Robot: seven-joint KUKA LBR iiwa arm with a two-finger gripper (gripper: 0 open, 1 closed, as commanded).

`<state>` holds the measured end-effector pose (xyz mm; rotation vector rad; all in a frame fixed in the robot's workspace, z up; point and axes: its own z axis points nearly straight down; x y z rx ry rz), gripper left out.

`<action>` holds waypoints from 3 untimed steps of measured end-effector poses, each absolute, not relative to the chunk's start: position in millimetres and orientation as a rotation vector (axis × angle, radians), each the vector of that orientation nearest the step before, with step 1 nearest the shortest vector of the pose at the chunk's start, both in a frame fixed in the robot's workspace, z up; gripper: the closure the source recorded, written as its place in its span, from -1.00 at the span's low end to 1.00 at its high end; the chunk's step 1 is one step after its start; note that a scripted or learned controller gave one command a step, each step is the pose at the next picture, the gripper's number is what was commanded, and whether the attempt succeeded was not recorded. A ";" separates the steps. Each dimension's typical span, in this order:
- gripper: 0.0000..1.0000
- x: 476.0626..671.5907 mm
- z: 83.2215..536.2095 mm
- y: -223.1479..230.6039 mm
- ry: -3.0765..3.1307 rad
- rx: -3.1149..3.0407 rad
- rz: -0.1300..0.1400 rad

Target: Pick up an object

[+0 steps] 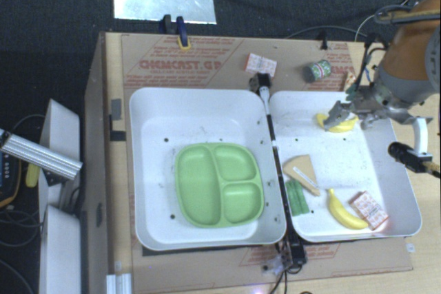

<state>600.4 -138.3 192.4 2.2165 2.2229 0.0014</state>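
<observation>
My gripper (pixel 349 113) is low over the far part of the right bin (pixel 393 169), at the end of the grey arm with its orange band (pixel 412 45). A small yellow object (pixel 337 123) lies right beneath it, partly covered by it and seeming to touch it. Nearer the front of the same bin lie a tan wedge (pixel 301 171), a green strip (pixel 298 197), a banana (pixel 344 211) and a red-and-white packet (pixel 368 208).
The left bin (pixel 158 120) holds a green divided plate (pixel 219 184). A green can (pixel 319 69) and a small packet (pixel 261 65) rest on the cardboard behind the bins. A black divider (pixel 272 141) runs between the bins. A black fitting (pixel 406 155) juts over the right bin's right side.
</observation>
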 end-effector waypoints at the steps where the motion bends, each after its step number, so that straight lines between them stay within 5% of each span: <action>1: -1.00 667.8 83.0 -172.2 2.225 2.218 -0.002; 2: 1.00 670.3 96.3 -171.8 2.226 2.207 0.003; 3: 1.00 670.0 155.7 -116.1 2.226 2.211 0.008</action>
